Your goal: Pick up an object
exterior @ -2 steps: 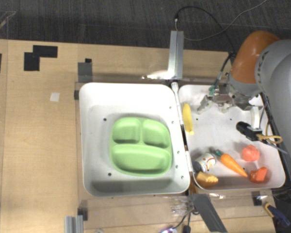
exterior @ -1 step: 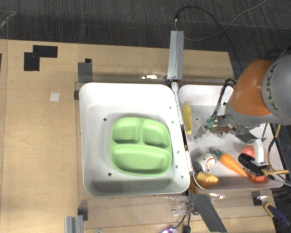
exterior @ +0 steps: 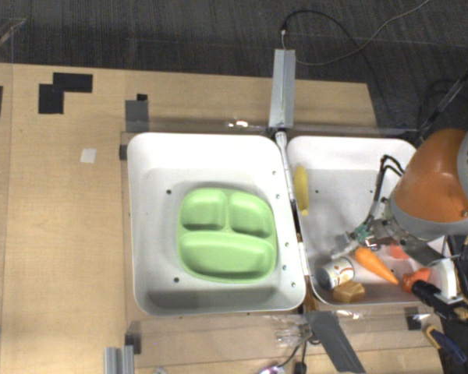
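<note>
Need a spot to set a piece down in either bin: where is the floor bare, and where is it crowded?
Left bin: bare floor rings the green divided plate, widest on its left. Right bin: bare floor along its far wall, right of the corn cob. Its near end is crowded: can, tan block, carrot, with the arm over them.
</note>
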Robot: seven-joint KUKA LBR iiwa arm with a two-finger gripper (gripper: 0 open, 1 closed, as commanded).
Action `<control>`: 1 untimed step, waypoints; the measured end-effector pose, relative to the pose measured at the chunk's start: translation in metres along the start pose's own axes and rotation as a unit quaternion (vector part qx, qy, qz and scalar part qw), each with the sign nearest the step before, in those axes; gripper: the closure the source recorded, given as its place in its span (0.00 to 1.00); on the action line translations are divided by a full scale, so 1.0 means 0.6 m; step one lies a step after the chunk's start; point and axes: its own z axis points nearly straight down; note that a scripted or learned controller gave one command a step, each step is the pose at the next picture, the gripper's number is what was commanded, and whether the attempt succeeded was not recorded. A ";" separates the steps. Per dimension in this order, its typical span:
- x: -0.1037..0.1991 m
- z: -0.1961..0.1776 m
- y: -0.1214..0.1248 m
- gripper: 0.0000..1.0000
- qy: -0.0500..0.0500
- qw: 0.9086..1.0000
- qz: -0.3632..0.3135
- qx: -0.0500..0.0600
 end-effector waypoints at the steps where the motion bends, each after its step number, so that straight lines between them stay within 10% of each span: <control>1: -0.030 0.048 -0.001 0.00 0.000 1.000 -0.004 -0.004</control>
